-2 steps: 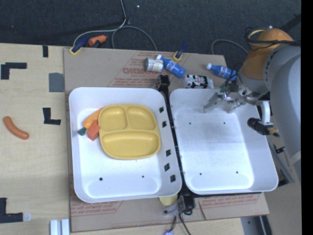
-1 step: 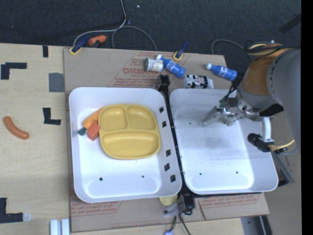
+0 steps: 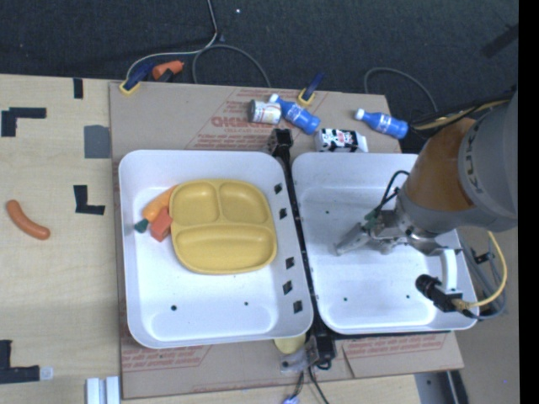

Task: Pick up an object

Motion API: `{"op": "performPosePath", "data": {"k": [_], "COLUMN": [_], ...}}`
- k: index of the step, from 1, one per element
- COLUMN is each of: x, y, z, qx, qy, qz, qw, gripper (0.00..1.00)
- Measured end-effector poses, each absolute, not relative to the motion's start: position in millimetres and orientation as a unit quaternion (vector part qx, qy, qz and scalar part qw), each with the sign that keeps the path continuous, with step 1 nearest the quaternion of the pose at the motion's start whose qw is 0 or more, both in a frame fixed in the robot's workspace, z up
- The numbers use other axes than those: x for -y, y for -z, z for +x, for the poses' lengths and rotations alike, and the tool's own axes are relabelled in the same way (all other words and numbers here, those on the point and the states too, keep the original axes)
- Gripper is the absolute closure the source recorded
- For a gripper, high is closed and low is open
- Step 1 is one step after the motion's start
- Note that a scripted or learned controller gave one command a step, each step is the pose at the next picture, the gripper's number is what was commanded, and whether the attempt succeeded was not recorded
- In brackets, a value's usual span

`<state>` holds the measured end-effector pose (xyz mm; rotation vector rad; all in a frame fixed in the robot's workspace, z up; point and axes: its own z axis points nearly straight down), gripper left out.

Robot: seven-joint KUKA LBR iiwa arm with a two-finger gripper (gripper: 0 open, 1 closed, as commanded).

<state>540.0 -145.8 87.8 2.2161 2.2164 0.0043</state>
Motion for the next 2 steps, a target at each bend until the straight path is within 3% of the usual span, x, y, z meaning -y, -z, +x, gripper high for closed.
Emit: {"op": "performPosePath", "data": {"k": [1,2], "x": [229,129], "y": [-129,-85], "z": [585.4,544.9], "qx": [-0.706,-0.709], "qy": [0.0001,0.0], "qz": [0.708,0.705], "qw": [0.005,0.003], "gripper": [0.0,0.0]}}
